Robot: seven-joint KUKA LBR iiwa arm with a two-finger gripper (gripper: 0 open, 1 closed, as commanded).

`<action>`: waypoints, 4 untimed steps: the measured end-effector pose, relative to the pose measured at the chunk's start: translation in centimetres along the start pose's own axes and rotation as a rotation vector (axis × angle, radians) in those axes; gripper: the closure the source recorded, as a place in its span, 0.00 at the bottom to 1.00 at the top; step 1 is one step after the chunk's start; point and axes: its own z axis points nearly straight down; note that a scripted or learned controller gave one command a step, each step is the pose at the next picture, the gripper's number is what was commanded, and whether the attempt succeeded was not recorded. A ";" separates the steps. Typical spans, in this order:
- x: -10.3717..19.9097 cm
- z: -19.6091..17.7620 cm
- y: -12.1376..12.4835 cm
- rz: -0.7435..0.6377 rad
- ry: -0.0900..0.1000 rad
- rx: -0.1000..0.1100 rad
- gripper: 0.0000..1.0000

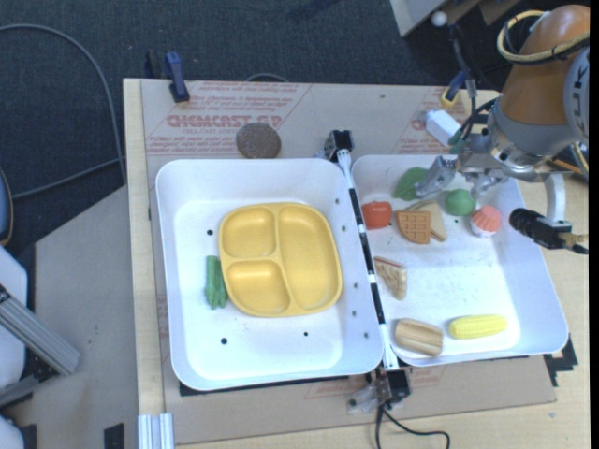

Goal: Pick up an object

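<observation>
Bench with two white bins: right bin holds a green ball at its far edge, gripper poised just above, grip state indeterminate; waffle, tomato, corn scattered nearer; left bin's yellow tray presumably awaits.

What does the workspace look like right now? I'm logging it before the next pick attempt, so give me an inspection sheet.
Surface: two white bins, left bin and right bin, on a cardboard-covered bench.
Job's things: right bin holds corn, bread roll, waffle, sandwich wedge, tomato, green ball, pink piece.
Clutter: yellow divided plate and green pod in left bin; brown disc on bench.
Grippers: gripper low over right bin's far end.
Cables: one loops over the dark floor.
Surroundings: dark carpet.
</observation>
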 end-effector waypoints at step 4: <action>-1.0 10.0 0.6 0.000 -0.001 0.000 0.00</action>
